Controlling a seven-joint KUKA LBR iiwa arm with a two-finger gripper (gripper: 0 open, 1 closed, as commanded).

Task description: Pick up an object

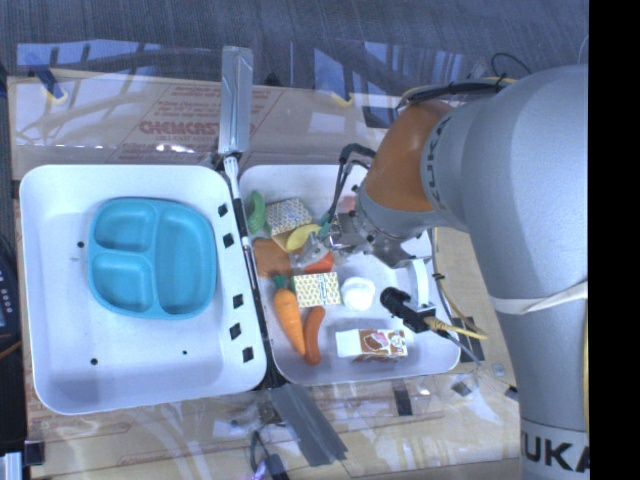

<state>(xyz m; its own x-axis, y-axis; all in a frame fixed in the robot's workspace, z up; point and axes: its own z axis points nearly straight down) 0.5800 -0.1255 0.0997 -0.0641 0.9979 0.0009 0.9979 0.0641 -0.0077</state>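
A: Surface, near to far?
B: Tabletop (130,438) under clear film; two white bins; cardboard (150,118); grey carpet (150,8).
A: Contents?
B: Left bin (50,268): blue plate (153,256). Right bin (330,370): carton (371,344), carrot (289,323), cup (358,293), then yellow toy (302,236).
A: Tool (338,230)?
B: Just beside the yellow toy; open or closed, cannot tell. Arm (500,168) covers that bin's right side.

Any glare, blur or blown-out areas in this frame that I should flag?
Camera view: bluish glare streaks the clear sheet behind the bins; the left bin is bright with soft shadow along its rim; the blue tray and carrot are sharp; the arm, nearest the lens, looks slightly soft.
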